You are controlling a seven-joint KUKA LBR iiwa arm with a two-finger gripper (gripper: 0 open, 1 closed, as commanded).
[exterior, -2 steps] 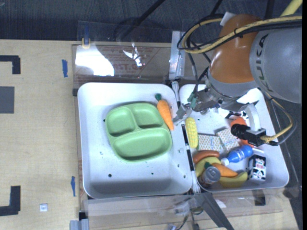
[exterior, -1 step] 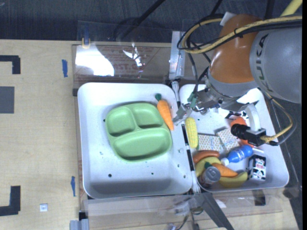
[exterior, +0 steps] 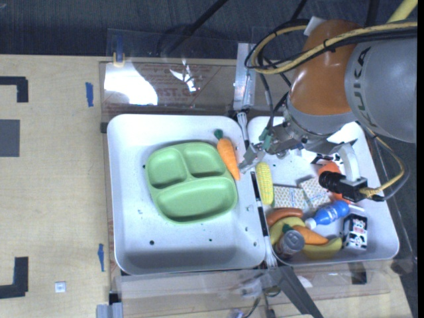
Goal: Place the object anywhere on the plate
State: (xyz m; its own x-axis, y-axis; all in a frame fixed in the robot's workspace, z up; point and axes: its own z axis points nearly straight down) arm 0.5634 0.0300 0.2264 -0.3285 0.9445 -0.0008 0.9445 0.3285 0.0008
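Carrot (exterior: 228, 158), orange with a green top, lies just left of the claw (exterior: 250, 156), resting on the upper right rim of the green plate (exterior: 192, 181) in the left bin (exterior: 132, 237). Whether the claw is clenched or released cannot be told; its tip hangs over the wall between the 2 bins. Just below the claw lies a corn cob (exterior: 265, 181) in the right bin (exterior: 384, 237), with a blue bottle (exterior: 329, 214) and a banana (exterior: 318, 244) lower right.
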